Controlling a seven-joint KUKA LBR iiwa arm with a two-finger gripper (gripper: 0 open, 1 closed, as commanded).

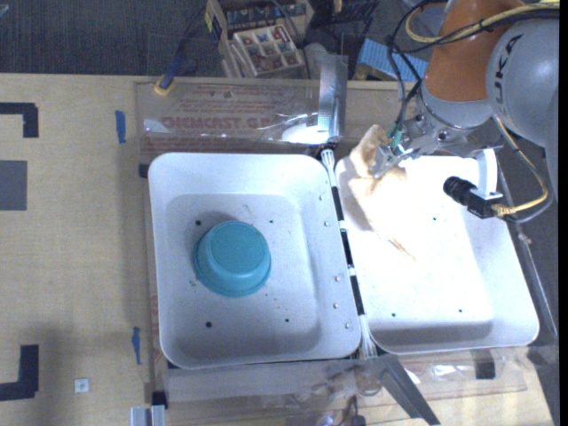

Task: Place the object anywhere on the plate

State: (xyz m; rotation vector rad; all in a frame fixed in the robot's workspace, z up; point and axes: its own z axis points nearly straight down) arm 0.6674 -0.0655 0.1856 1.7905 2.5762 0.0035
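Camera view: teal-blue round plate point(232, 257) sits near the middle of the left bin point(174, 181), nothing on it, a few dark specks on the bin floor around it. The object point(360, 187) is a pale tan thing, up and to the right of the plate, across the shared bin walls, in the right bin point(461, 328) at the corner nearest the plate's side, top end of the bin. It's well apart from the plate. Heavy glare there, so its outline is washed out; a thin tan streak runs from it down and away from the plate across the bin floor. Gripper point(389, 156) hangs right over the object's upper edge, also up-right of the plate. It appears to touch or overlap the object, but I can't tell if the object is actually gripped, and can't tell if the gripper is spread or closed. Arm point(532, 69) comes in from the far side from the plate, orange band point(466, 34) above the wrist. Beyond the plate, past the left bin's top rim, a clear plastic sheet point(231, 122) lies on the desk point(71, 264). Left of the plate, bare desk with blue tape bits point(120, 127) and black marks point(11, 185).
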